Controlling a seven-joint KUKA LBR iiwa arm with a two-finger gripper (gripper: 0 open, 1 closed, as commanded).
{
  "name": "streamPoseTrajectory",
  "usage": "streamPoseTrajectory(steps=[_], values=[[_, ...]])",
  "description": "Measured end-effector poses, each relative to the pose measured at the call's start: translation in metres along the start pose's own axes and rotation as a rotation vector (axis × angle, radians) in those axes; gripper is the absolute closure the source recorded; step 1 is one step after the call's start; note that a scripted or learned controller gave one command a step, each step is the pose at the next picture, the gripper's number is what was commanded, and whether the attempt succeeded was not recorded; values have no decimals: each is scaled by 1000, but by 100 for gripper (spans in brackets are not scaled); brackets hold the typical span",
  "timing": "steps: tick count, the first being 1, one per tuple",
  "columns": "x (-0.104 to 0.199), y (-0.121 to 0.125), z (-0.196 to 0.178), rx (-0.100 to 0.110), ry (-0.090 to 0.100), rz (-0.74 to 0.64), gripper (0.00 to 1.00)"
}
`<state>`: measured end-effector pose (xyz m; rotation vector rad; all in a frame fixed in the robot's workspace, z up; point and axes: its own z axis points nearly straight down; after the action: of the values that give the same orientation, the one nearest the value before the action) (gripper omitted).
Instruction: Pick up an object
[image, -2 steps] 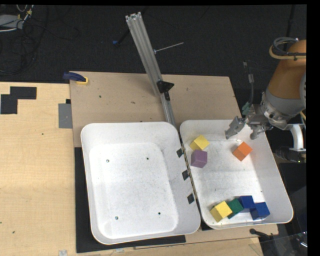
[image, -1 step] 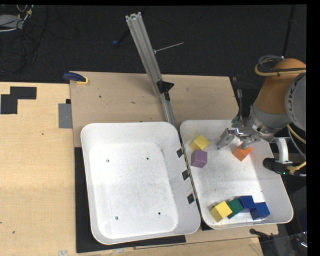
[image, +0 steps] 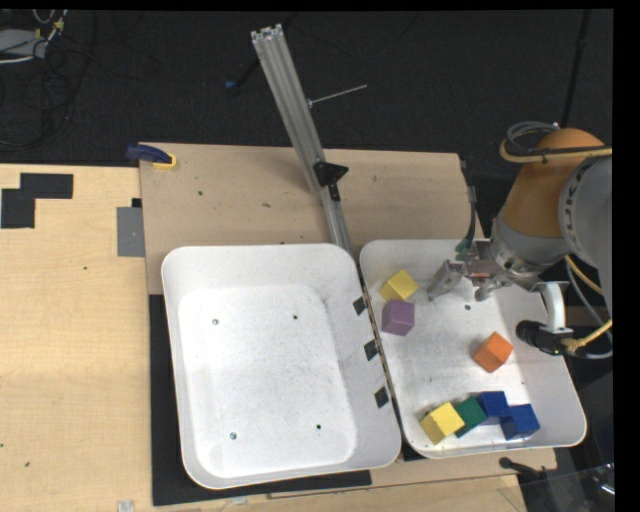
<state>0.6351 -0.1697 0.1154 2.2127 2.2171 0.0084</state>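
Note:
The right bin (image: 560, 385) holds several small blocks. A yellow cube (image: 400, 286) and a purple cube (image: 398, 316) lie near its left wall. An orange cube (image: 492, 352) sits mid-bin. Along the front rim a yellow block (image: 441, 422), a green block (image: 470, 413) and two blue blocks (image: 493, 404) (image: 520, 422) are bunched together. My gripper (image: 462, 285) hangs over the back part of this bin, to the right of the yellow cube and apart from it. Its fingers (image: 440, 284) are spread open with nothing between them.
The left bin (image: 260, 365) lies beside the right one, with black clips (image: 368, 330) along the shared edge. A slanted aluminium rail (image: 300, 130) rises behind the bins. The arm's orange band (image: 545, 185) and cables stand at the right.

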Motion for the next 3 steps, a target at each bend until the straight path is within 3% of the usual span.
streamPoseTrajectory(steps=[1, 2, 3], values=[[0, -4, -4, 12, 3, 4, 100], [-4, -9, -64, 7, 2, 6, 100], [-6, -8, -100, 8, 2, 2, 100]])
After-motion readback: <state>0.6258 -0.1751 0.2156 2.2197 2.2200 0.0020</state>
